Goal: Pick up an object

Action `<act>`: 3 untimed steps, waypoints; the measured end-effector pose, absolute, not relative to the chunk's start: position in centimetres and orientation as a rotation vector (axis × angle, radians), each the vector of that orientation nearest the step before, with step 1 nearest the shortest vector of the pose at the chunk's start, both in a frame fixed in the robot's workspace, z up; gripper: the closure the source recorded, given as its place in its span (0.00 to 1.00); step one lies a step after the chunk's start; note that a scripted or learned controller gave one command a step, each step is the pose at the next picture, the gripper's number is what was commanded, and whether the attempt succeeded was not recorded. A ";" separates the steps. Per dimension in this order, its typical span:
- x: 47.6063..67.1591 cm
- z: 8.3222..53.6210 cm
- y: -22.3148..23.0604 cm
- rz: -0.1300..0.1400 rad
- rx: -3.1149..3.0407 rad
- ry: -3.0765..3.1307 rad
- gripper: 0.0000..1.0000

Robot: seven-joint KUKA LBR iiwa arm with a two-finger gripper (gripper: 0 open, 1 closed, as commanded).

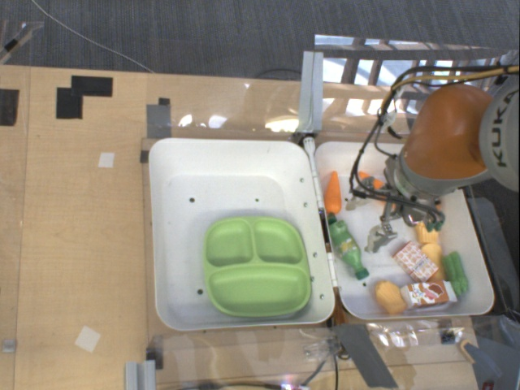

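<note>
In the right bin (481,299), the gripper (382,236) is hovering with fingers apart, gripping nothing, just right of the green bottle (348,249); the carrot (333,192) is lying above that bottle.

A pale wooden table (73,242) carries two shallow white plastic bins side by side, and the left bin (175,177) holds a light green plastic plate (257,266) with three compartments, lying flat toward its near right corner. On the tabletop's far left are black block-shaped markings (81,94) and, nearer, small pale square stickers (106,160), well apart from the bins. Beyond the table lies dark grey carpeted floor (203,15) with a thin pale cable (81,35) trailing across it, and a metal frame (313,88) stands upright behind the seam between the bins.
</note>
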State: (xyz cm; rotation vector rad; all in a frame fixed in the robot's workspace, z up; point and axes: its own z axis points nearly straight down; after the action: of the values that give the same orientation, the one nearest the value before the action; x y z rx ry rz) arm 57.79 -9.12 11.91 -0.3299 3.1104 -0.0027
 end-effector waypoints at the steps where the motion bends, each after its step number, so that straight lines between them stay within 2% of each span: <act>1: 52.8 9.1 -8.5 -0.007 -0.148 3.115 0.00; 2: 60.3 9.0 -8.7 -0.003 -0.159 3.121 0.00; 3: 55.4 9.1 -9.0 -0.003 -0.234 3.116 0.00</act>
State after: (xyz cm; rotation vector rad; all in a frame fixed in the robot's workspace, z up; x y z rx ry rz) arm 55.38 -9.00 9.09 -0.2344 3.1163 -0.0029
